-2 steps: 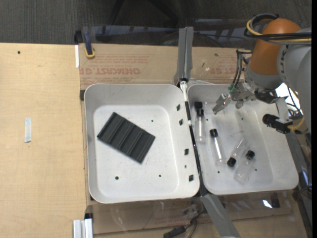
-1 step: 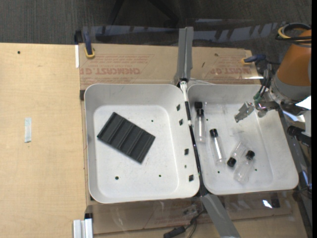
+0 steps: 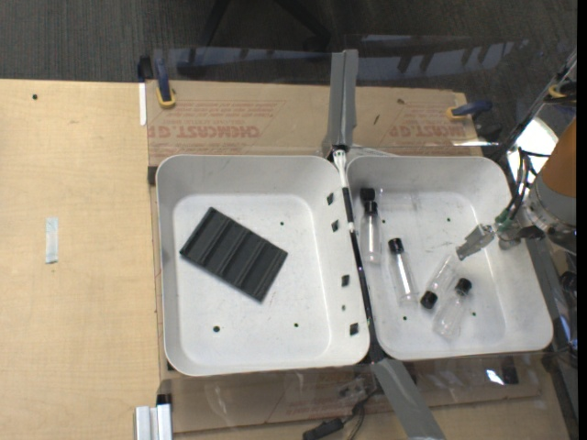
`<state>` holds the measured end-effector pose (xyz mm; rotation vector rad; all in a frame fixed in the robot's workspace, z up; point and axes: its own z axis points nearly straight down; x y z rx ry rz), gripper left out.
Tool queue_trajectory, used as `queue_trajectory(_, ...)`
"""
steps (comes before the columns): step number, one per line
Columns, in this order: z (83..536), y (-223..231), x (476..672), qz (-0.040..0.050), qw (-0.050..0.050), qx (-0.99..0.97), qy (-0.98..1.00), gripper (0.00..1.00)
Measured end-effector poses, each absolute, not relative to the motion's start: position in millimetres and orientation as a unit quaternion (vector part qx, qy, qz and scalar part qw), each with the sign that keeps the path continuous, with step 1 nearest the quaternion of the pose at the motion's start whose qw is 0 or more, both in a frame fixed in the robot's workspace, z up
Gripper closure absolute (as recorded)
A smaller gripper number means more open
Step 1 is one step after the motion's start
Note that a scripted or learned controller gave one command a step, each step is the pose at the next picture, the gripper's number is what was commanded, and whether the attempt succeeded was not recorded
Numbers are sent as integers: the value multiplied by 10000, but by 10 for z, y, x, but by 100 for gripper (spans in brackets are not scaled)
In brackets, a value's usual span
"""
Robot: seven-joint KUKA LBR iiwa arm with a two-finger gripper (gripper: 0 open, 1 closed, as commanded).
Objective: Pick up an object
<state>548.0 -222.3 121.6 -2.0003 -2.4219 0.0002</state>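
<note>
Over the right bin point(image 3: 514, 333), near its right wall, my fingers point(image 3: 479, 241) hang at the end of my wrist, reaching in from the right; from this slanted view I cannot tell how far apart they stand or whether anything is caught between them. Just below and left of them lie several clear tubes with black caps: one tube point(image 3: 438, 280) slanting down from close under the tips, another point(image 3: 454, 308) beside it toward the bin's front, a third point(image 3: 400, 269) further left, and a fourth point(image 3: 370, 220) lying along the bin's left wall. Well away to the left, across the divider, a dark ribbed panel point(image 3: 233, 253) lies flat and tilted in the left bin point(image 3: 174, 328). Both bins sit on a cardboard-covered surface point(image 3: 275, 117).
</note>
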Motion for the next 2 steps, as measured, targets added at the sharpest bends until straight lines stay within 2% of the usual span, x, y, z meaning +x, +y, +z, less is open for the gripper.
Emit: queue_trajectory(2, 1217, -2223, 5480, 0, 1, -6366, -7712, 0)
